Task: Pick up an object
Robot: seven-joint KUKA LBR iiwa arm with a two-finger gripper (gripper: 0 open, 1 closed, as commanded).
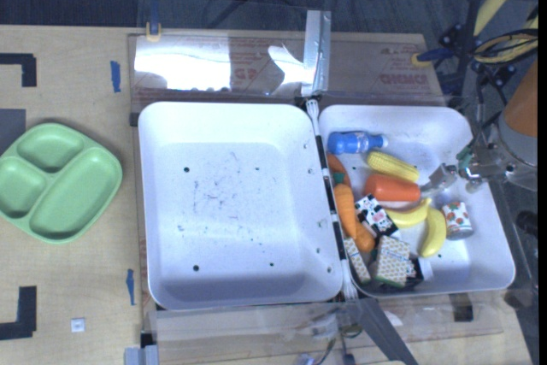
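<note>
Patterned box (394,261) foremost in right bin (491,256); beyond, pincer (448,176) above banana (411,214), spread indiscernible.

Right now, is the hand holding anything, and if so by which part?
Nothing shows in the hand. It hovers at the right bin's right side, above the banana and the small dotted block.

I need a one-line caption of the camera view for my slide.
The gripper hovers over the right bin, near a corn cob, bananas and a blue bottle; the left bin lies alongside.
</note>
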